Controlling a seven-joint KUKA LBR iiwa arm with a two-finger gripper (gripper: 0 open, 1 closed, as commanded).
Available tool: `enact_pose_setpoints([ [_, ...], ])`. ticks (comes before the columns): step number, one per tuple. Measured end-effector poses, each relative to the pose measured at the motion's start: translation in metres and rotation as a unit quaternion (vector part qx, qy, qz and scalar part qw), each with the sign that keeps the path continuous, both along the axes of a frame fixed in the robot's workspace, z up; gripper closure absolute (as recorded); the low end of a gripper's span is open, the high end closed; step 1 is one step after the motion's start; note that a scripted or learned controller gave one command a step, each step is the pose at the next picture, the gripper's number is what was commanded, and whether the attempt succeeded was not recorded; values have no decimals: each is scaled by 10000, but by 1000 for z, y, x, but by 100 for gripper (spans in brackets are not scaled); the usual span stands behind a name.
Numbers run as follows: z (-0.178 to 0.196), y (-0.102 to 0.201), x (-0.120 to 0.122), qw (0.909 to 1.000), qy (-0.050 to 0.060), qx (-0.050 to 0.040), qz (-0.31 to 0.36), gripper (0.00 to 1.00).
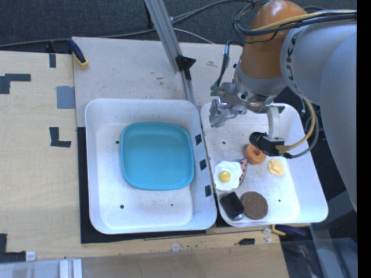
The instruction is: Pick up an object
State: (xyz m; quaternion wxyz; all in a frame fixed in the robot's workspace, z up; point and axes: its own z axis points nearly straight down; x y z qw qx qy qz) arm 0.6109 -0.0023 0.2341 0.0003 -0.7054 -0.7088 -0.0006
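The gripper [219,116] hangs above the bare far-left corner of the right bin [307,210], jaw state I cannot tell, so it should travel toward the egg [228,175] near that bin's left wall, centre over it, then descend.

My pale wooden bench [35,155] marked with grey tape pieces, a black mat [84,225] on it, two shallow white plastic bins side by side on that, left bin [104,213] and right bin [307,207] touching along their inner rims, a yellow-handled clamp [78,54] at the bench's far edge
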Motion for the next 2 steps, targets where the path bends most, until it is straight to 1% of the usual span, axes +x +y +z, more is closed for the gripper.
enact_pose_setpoints([
  [1,5,44,-17,10000,2,-1,-2,100],
  [2,-5,85,-33,10000,10,-4,-5,100],
])
